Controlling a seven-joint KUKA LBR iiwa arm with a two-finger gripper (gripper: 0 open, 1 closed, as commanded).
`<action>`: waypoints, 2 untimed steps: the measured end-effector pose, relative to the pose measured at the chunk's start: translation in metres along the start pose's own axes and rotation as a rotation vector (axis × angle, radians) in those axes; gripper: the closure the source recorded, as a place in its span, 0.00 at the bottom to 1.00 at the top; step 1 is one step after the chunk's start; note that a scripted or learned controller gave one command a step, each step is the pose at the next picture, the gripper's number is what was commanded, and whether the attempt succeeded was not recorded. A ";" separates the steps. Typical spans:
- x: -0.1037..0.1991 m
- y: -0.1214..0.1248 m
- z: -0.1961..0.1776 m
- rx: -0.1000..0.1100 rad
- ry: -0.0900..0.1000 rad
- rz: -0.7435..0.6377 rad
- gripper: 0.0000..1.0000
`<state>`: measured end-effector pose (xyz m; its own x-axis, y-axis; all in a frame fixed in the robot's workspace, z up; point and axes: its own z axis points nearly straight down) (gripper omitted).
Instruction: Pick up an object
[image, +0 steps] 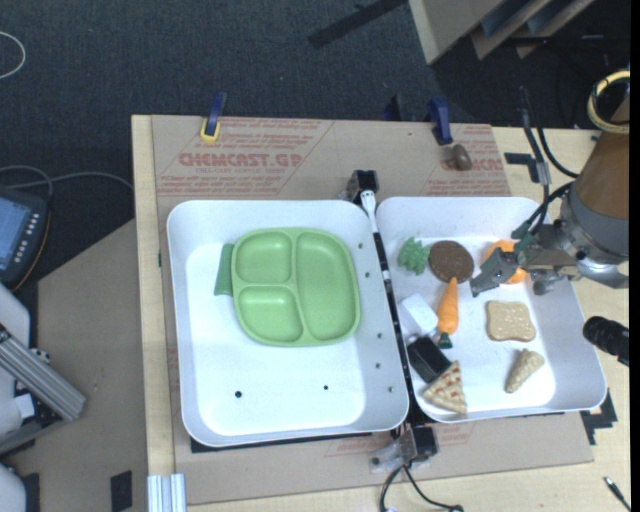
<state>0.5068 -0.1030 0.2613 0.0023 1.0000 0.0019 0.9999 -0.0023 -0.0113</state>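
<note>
- Toast slice (511, 320) lay flat in the right bin (575, 385), at about four o'clock — loose, unheld.
- Claw (497, 272) hovered just above it, spread wide, nothing gripped — seemingly poised to descend.

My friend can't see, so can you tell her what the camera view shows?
A robot claw hangs over the right bin, which holds toy food: a carrot, burger patty, broccoli, toast, pizza. The left bin holds a green plate.
</note>
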 end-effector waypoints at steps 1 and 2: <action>0.000 0.002 -0.005 -0.011 -0.001 -0.003 0.00; 0.008 0.001 0.041 -0.004 0.000 -0.002 0.00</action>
<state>0.5070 -0.0947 0.2203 0.0004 1.0000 0.0023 1.0000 -0.0004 -0.0069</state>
